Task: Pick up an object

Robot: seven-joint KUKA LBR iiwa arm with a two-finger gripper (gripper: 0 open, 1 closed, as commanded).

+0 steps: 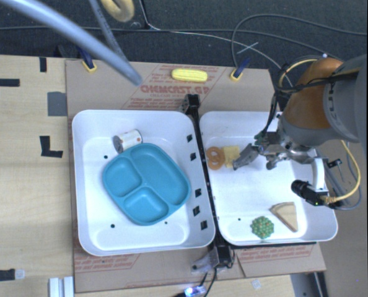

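Two fingers on the gripper [253, 156] look spread open in the right bin [233, 125], holding nothing, one tip just beside the yellow block [231, 154].

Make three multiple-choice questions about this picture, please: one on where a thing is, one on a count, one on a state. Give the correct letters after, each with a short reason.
1. Where does the blue divided plate lie?
A. in the left bin
B. in the right bin
C. on the cardboard behind the bins

2. How many sections does the blue divided plate have?
A. two
B. three
C. five

3. How does the small white cup sit?
A. upright, on the plate
B. upside down, in the right bin
C. tipped on its side, in the left bin

Answers:
1. A, because the plate rests on the floor of the left bin.
2. B, because three hollows show in it.
3. C, because its dark opening faces sideways, beside the plate's far edge.

The gripper reaches into the right bin near the pretzel and the yellow block.
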